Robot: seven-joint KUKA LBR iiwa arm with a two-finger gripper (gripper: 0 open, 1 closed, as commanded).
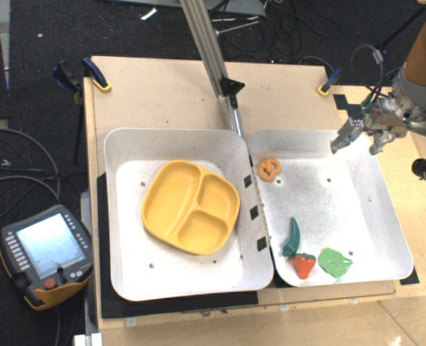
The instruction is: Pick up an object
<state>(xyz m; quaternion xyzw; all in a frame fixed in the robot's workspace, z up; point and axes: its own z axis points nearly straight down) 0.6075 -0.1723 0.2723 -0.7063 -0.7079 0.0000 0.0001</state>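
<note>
**Ana:** I'm on the overhead camera now. Where's the gripper?

**Me:** I see the gripper (360,138) over the far right corner of the right bin (385,215), just above its far rim. Its two fingers (340,142) are spread apart and point down with nothing between them, so I'd call it released.

**Ana:** What's in that bin to pick?

**Me:** Four things. An orange pretzel (269,169) lies near the bin's far left corner, close to the wall shared with the other bin. Along the near edge, a teal pepper (292,238) lies beside the left wall, a red strawberry (304,264) touches its near end, and a green leaf (334,262) sits just right of the strawberry. All are well apart from the gripper.

**Ana:** And the left bin?

**Me:** The left bin (126,193) holds a yellow divided plate (191,206) in its middle, turned at an angle, with three compartments. Both bins sit side by side on the tan surface (162,92). A pendant (45,254) with a lit screen lies off the surface's left edge, on the floor.
</note>
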